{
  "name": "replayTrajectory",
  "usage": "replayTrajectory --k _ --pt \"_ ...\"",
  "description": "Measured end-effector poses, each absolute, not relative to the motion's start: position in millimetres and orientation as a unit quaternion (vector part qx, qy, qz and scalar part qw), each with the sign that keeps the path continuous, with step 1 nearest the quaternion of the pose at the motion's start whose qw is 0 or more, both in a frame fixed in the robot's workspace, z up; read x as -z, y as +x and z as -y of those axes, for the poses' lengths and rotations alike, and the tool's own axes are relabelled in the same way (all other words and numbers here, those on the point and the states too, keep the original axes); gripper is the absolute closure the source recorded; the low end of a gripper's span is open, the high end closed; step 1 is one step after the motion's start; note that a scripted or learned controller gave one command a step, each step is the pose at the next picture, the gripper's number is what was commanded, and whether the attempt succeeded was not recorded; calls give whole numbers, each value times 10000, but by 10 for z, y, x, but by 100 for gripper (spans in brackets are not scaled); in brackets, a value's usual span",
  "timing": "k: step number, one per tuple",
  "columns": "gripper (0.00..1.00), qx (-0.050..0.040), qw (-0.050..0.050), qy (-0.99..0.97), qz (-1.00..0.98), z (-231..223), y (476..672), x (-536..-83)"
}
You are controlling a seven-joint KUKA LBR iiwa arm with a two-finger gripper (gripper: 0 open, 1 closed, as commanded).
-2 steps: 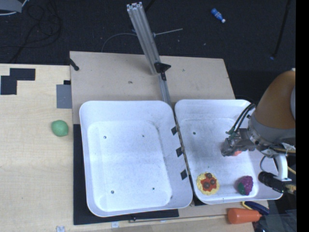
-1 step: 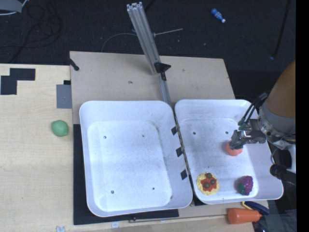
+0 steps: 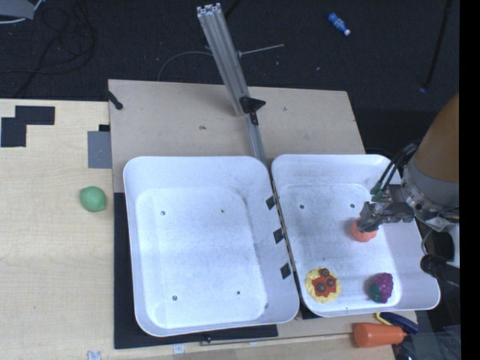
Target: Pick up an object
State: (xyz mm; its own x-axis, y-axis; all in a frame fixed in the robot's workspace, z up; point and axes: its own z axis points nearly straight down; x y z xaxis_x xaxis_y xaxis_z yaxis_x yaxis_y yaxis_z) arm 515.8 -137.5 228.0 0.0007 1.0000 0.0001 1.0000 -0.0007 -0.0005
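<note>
My gripper [image 3: 368,217] hangs low over the right side of the right bin [image 3: 322,201]. Directly under its tip lies a small orange-red round object [image 3: 364,234], partly covered by the gripper; whether it is gripped I cannot tell. A yellow disc with red spots [image 3: 323,284] lies near that bin's front edge. Beside it, at the front right corner, sits a purple grape-like piece [image 3: 381,286].
The left bin [image 3: 199,246] adjoins the right one along a clipped seam. A green ball [image 3: 94,199] rests on the wooden bench to the left. An orange carrot-like object [image 3: 377,334] lies outside the right bin's front. A metal rail [image 3: 229,58] slants behind the bins.
</note>
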Motion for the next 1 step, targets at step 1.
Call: replayTrajectory --k 1 --pt "100 -1 7 -7062 7080 864 5246 -2180"
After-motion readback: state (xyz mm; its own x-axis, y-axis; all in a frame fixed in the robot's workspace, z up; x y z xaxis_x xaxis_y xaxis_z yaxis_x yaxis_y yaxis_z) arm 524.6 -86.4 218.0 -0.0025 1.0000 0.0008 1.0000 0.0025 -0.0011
